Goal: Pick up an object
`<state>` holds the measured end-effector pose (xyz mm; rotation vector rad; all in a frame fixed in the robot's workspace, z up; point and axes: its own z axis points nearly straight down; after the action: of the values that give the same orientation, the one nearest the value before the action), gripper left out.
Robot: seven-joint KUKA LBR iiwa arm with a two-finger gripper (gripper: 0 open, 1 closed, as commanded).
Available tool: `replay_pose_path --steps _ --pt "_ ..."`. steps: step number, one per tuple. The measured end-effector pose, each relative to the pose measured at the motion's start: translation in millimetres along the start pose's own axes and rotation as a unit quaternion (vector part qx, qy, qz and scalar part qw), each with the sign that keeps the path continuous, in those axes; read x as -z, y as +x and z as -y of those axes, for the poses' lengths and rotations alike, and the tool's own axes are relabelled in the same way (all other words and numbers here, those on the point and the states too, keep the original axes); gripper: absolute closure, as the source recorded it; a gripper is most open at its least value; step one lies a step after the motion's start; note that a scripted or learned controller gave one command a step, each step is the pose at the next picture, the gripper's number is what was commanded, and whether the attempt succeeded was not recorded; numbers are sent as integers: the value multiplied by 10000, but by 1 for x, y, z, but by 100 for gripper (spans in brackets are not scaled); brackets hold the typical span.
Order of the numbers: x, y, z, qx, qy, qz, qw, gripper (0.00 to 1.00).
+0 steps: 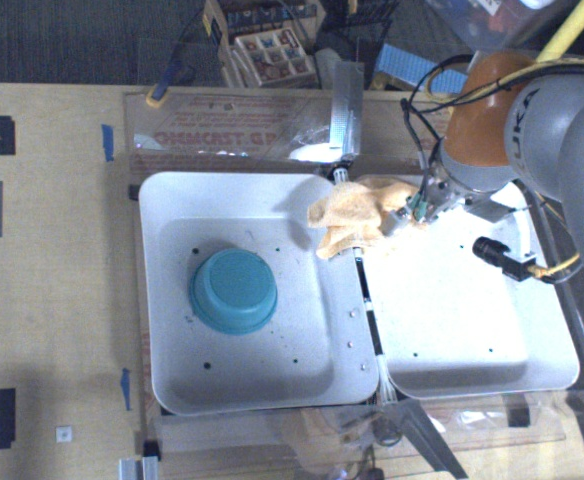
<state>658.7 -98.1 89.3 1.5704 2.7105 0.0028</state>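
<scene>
Starting at the near edge, the two bins are sitting side by side on the pale wooden worktop (52, 268), their inner rims touching along the middle. In the left bin (162, 393) a teal bowl (234, 290) is resting upside down, left of centre, with bare white floor showing all round it and the widest open strip lying to its right, towards the shared rim. The right bin (472, 368) is offering plenty of room too, its near half and centre lying bare. Moving further back, a yellow cloth (350, 218) is draping across the shared rim close to the far edge, its bunched bulk hanging over the far right corner of the left bin and its right corner stretching out over the right bin. The gripper (419, 208) is meeting that corner, the fingers pinching in narrow on the cloth's tip, just above the far left part of the right bin. The grey arm (562, 138) is reaching in from the right, its orange band (482, 118) hanging above the far rim. Beyond the bins, a clear plastic sheet (222, 133) is lying along the back of the worktop, and a printed box (267, 43) is standing well behind it.
</scene>
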Motion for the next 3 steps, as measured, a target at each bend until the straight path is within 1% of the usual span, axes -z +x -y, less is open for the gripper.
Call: replay_pose_path --steps 3 --pt "0 0 0 0 0 0 10000 0"
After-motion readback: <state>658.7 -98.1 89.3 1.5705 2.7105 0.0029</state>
